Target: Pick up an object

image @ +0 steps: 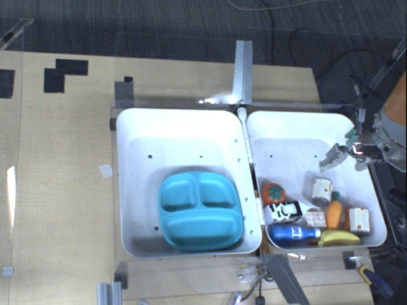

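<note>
Right bin's [299, 129] back half is wide open; the clutter, like banana [339, 237] and bottle [292, 235], crowds its front edge.

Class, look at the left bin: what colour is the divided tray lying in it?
Light blue; the divided tray shows plainly in the camera view, against the white left bin.

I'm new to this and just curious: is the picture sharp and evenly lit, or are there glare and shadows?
Camera view: mostly sharp; bright glare on the metal post behind the bins; the blue tray casts a soft shadow in the left bin; the tool looks slightly blurred.
</note>
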